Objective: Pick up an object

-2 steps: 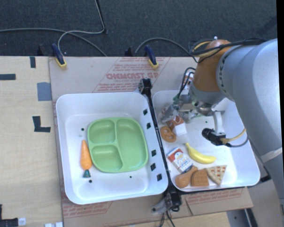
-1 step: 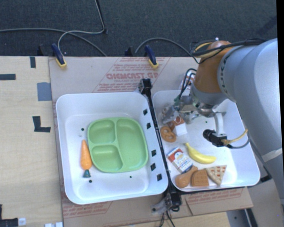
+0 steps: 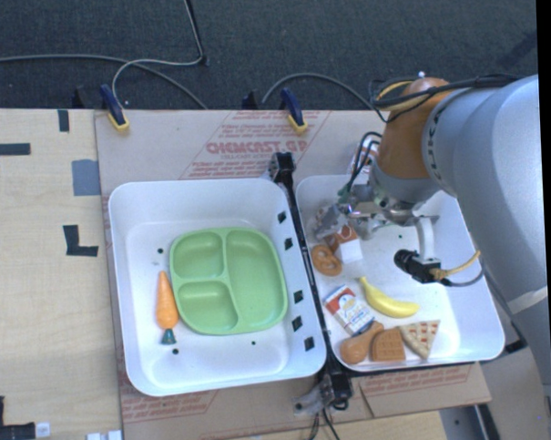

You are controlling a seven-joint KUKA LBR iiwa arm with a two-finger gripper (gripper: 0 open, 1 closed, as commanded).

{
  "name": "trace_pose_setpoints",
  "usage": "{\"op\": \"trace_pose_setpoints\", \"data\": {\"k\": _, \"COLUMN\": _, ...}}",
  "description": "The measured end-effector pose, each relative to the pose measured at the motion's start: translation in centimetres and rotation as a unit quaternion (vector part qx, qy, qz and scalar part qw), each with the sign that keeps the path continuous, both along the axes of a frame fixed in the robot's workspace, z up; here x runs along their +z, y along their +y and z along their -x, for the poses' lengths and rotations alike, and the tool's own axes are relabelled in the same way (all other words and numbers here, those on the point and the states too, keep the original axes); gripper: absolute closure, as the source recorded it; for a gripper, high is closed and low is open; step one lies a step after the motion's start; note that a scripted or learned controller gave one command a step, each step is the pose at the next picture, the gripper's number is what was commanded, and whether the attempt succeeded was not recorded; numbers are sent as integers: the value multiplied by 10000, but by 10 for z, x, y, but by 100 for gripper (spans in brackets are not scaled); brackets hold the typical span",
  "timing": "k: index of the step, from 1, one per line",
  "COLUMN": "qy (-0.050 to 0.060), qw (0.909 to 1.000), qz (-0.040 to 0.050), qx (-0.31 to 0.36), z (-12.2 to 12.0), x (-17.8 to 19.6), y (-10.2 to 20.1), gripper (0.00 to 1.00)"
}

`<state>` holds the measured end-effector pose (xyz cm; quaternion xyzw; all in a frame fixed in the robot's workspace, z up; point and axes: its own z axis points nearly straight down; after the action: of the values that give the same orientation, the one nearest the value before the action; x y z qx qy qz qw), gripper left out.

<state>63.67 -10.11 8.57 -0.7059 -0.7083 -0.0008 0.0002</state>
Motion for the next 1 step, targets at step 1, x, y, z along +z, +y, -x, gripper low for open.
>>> {"op": "trace_pose_setpoints", "data": {"k": 1, "qy": 1, "qw": 10000, "qz": 3, "qx": -5, "z": -3, "x": 0, "y": 0, "gripper": 0}}
